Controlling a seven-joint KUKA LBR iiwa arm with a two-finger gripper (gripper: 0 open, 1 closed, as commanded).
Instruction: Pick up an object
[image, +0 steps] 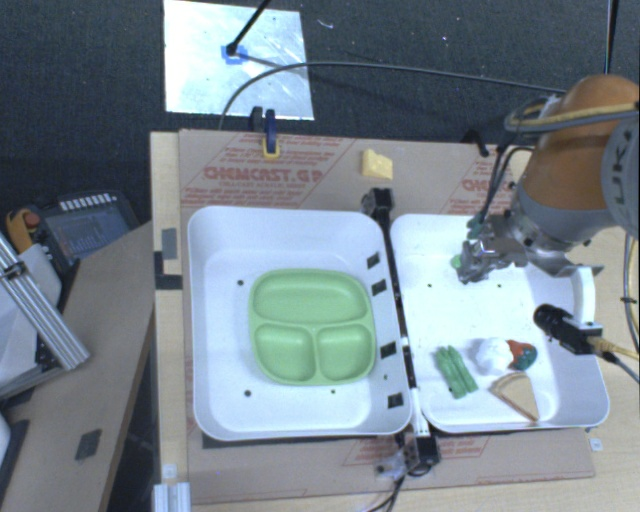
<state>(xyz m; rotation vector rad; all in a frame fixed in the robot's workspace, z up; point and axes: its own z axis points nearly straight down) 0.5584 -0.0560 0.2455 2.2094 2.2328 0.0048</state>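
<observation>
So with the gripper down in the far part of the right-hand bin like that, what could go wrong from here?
The gripper sits low in the right bin with something small and green at its tip; whether it is gripped is unclear, so a lift may come up with nothing. The green stick, white piece and tan wedge lie close together near the front, so a grab there might nudge a neighbour.

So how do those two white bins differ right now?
The left bin holds one big green divided plate at its middle; the right bin holds several small bits bunched at its near end, among them a green stick-like piece. The pincer hangs over the right bin, not the left. Both are shallow and white.
</observation>
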